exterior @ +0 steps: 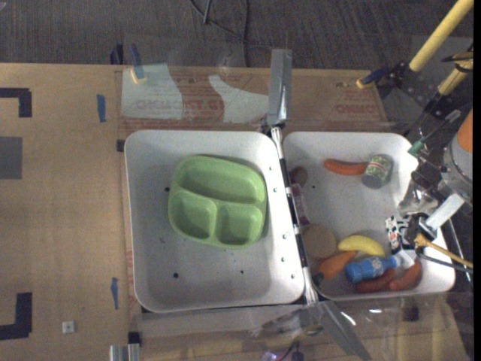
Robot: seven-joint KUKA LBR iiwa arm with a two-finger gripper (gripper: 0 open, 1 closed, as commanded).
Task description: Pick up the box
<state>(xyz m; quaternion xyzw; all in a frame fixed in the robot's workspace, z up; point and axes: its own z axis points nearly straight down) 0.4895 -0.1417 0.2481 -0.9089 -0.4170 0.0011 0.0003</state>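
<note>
Box (pixel 397 232): small black-and-white patterned carton, at right bin's (pixel 331 150) far edge, just beside the fingers (pixel 418 218). Likely light, stiff cardboard, crushable; best taken across its flat sides. Whether the fingers are released or clenched: cannot tell.

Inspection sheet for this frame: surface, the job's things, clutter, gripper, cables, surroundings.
Surface: wooden bench with left bin and right bin.
Job's things: small black-and-white box upright at the right bin's right edge.
Clutter: green divided plate in left bin; carrot, can, banana, blue bottle in right bin.
Gripper: gripper beside the box; fingers unclear.
Cables: dark cable on the floor.
Surroundings: blue tape on the bench.
</note>
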